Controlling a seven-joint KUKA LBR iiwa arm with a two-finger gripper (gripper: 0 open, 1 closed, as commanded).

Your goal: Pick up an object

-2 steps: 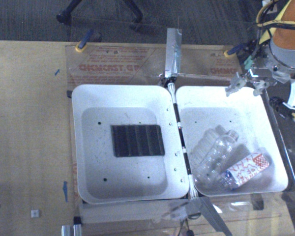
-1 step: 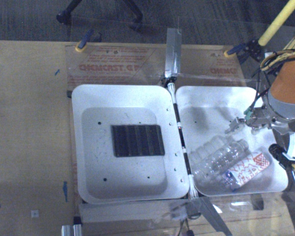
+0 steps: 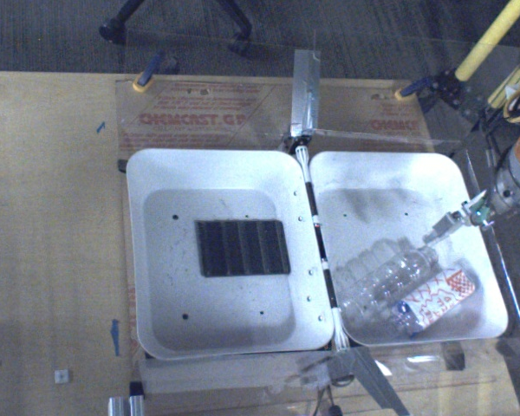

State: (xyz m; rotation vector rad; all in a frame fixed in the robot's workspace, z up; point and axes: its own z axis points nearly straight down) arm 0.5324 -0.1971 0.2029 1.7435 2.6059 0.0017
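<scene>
A clear plastic bottle lies on its side in the right bin, and its red-and-white label points toward the bin's front right corner. A dark ribbed rectangular block lies flat in the middle of the left bin. My gripper reaches in from the right edge over the right bin. Its thin tip hangs just above and to the right of the bottle's upper end. Nothing is visibly held.
A metal divider post stands behind the seam between the two bins. Clamps, cables and a yellow pole crowd the back right. A tripod base stands on the floor beyond the bench.
</scene>
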